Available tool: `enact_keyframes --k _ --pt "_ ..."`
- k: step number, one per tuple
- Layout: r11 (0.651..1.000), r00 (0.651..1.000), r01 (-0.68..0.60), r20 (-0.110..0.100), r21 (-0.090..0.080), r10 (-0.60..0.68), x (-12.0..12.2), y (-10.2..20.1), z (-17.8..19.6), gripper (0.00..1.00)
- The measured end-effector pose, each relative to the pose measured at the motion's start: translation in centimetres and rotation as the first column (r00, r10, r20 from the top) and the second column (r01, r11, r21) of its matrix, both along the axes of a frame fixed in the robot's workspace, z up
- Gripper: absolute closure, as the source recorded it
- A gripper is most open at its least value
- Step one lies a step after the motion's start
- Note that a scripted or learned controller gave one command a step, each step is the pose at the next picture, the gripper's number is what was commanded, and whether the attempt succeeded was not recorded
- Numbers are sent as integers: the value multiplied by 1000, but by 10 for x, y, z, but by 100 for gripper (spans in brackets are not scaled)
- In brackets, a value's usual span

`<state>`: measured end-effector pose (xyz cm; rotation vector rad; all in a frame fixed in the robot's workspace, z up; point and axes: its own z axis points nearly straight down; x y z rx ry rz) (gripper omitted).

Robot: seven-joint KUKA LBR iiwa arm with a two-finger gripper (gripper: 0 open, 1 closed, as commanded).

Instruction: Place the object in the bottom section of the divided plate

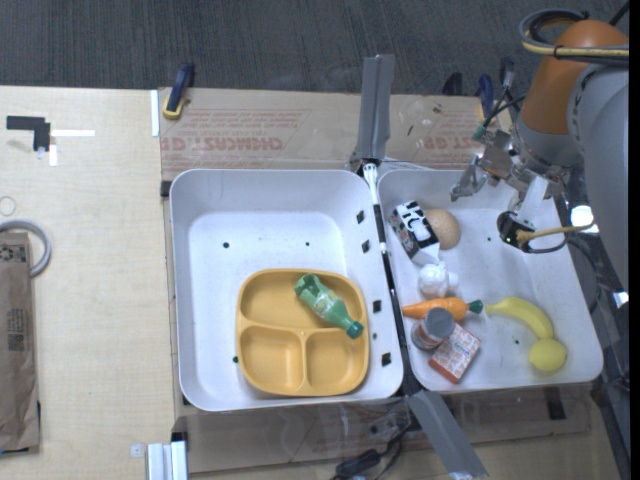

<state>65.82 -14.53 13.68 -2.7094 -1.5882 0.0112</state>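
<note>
Green plastic bottle [328,305] seen lying in top section of yellow divided plate [300,368], not bottom. Fingers [478,180] positioned over right bin [590,298]; state cannot be told.

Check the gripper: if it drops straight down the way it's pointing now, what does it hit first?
Probably bare floor of the right bin, near its top corner. The gripper hangs right of the brown round object; depth is unclear, so a graze isn't ruled out.

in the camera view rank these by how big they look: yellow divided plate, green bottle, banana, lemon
1. yellow divided plate, clearly the largest
2. green bottle and banana, which look about alike in length, so I will not rank them
3. lemon, the smallest
</note>
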Motion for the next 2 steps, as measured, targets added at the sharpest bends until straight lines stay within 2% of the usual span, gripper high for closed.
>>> enact_keyframes --k 1,2 --pt "1000 1000 -25 5 1 25 0 -4 -33 0" --pt "1000 1000 -26 5 1 26 0 -4 -33 0"
